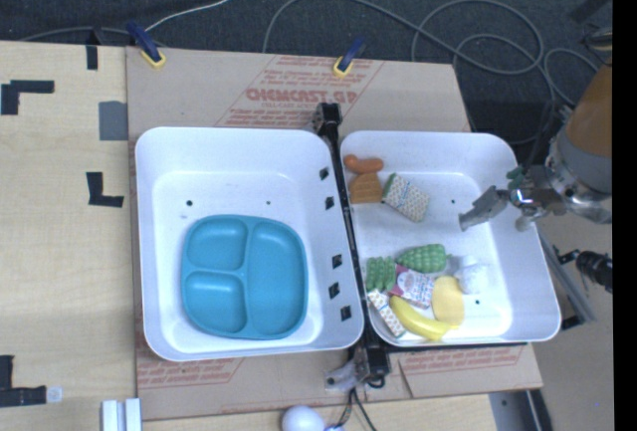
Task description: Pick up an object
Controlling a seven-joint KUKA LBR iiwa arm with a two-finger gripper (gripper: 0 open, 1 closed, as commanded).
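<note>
Small toys (416, 265) heaped in right bin (498, 155), banana (418, 320) at front

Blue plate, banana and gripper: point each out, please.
blue plate (245, 277), camera view, centre ridge between compartments.
banana (420, 321), camera view, middle of its curve.
gripper (480, 210), camera view, its grey finger end.

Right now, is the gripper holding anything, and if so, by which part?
Nothing is held. The gripper hangs over the bare upper right part of the right bin, apart from the toys lying lower down in it, and no object sits at its tip.
</note>
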